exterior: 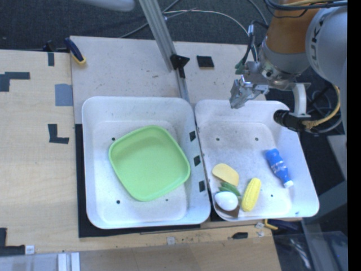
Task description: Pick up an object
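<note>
Four small items lie nearest us in the right bin (256, 131): white egg (227, 200), corn cob (251, 193), yellow piece (225, 174), blue bottle (278, 166). Farther back, our gripper (240, 97) hovers empty; we cannot tell its opening.

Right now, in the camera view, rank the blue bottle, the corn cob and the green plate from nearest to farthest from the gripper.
1. Blue bottle, right bin, below the gripper.
2. Corn cob, near the right bin's front edge.
3. Green plate, left bin.
</note>
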`<state>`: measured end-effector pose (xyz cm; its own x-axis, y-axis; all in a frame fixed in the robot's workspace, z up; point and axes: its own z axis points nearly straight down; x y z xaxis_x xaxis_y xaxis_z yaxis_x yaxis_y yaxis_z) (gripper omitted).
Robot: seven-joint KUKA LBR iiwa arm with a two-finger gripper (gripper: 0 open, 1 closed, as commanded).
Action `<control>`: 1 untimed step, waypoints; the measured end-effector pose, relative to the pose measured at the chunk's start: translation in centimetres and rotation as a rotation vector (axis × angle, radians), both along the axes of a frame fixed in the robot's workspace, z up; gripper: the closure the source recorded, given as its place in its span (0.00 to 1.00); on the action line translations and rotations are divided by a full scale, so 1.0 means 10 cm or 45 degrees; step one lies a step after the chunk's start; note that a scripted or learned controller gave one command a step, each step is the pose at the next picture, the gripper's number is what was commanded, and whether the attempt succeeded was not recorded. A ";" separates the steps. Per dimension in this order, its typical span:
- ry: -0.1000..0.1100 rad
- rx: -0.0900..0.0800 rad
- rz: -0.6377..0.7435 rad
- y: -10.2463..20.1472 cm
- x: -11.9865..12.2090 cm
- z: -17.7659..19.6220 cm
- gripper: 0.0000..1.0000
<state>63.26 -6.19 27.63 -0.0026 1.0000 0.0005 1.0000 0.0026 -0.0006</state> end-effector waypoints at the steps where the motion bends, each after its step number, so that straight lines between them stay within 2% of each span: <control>1: 0.000 0.000 0.001 0.48 -0.20 -0.04 1.00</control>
